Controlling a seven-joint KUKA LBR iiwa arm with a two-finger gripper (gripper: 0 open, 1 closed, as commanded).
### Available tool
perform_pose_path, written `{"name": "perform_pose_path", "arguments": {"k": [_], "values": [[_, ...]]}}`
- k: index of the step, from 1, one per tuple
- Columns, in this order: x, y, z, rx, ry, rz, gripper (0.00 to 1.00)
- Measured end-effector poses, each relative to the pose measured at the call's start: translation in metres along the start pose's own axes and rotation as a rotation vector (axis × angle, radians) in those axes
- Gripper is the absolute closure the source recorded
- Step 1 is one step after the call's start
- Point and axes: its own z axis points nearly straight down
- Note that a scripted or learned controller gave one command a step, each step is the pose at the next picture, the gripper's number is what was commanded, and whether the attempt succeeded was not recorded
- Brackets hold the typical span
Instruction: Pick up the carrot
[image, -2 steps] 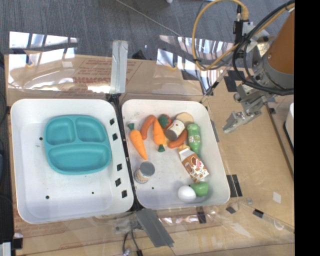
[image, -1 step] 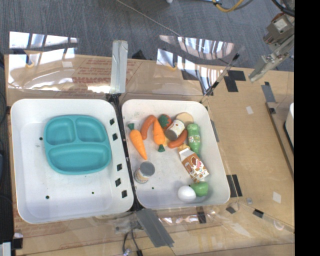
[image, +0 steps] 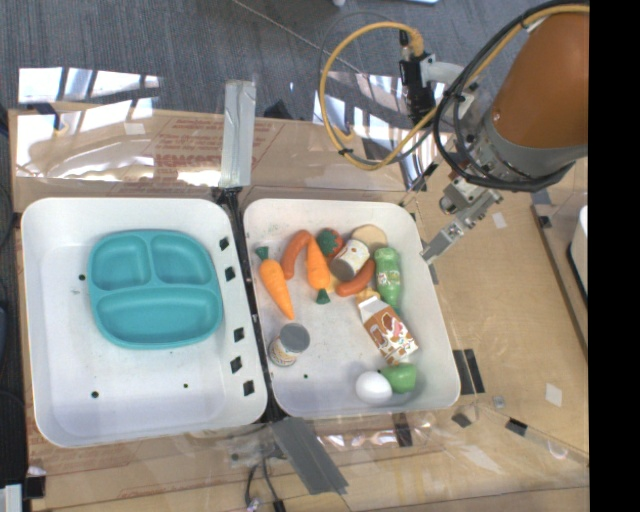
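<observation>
- The task looks not yet begun: the carrot (image: 276, 286) lies loose on the floor of the right bin (image: 330, 392), near its left wall, leafy end up.
- A second carrot (image: 318, 266) lies just beside it, among a hot dog, a can and a green bottle.
- The gripper (image: 462, 222) hangs beyond the bin's right rim, holding nothing; how wide it stands I cannot tell.
- The carton (image: 387, 332) bears a printed label, too small to read.
- Left bin (image: 50, 390): a teal divided plate (image: 155, 288).
</observation>
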Motion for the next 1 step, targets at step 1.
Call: {"name": "perform_pose_path", "arguments": {"k": [1], "values": [[0.0302, -0.013, -0.1201, 0.009, 0.014, -0.185, 1.0]]}}
